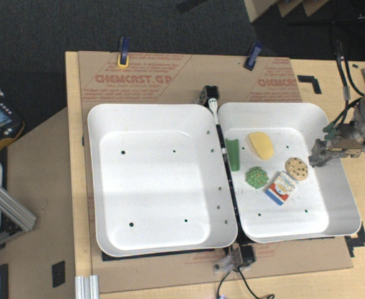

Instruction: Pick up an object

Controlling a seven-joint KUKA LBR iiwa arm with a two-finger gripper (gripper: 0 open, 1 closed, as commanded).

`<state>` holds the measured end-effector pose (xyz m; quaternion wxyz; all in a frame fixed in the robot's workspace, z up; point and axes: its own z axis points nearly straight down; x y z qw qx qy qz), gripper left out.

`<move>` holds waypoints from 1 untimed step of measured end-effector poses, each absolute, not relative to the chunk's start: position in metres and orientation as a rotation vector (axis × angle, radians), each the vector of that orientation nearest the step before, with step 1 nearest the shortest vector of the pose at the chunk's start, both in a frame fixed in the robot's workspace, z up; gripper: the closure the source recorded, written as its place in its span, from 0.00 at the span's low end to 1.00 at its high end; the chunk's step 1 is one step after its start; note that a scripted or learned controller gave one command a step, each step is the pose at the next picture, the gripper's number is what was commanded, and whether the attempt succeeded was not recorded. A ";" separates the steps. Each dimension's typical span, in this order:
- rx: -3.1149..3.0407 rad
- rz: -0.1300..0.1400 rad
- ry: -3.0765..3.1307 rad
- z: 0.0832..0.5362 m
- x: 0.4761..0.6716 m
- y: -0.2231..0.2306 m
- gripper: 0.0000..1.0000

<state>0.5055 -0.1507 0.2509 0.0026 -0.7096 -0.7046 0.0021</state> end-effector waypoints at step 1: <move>-2.228 0.003 -2.211 0.233 0.477 -0.228 1.00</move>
